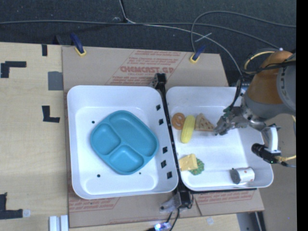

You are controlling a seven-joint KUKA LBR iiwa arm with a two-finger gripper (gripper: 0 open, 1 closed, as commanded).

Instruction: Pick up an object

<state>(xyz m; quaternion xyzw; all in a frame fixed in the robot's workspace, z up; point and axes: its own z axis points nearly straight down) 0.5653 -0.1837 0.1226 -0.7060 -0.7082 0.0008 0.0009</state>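
Cardboard sheet covers the bench under both bins, pinned at the far edge by two blue-and-yellow clamps.

Left bin sits at about 9 o'clock from the middle of the view, and inside it there's a blue divided tray lying flat, three compartments, more or less central in the bin.

Right bin is at 3 o'clock, touching the left one along the black divider.

The arm comes in from 3 o'clock, grey with the orange band up top, and the gripper is down inside the right bin, just right of the food pieces. Can't tell if its fingers are open or closed, it's too dark and small there.

Stuff in the right bin: a yellow corn cob near the bin's 9 o'clock side, an orange ring touching it on the left, a brown pizza-like wedge just beside the gripper. At 7 o'clock there's a yellow-and-green piece, and at 5 o'clock a small white-and-grey can lying on its side.
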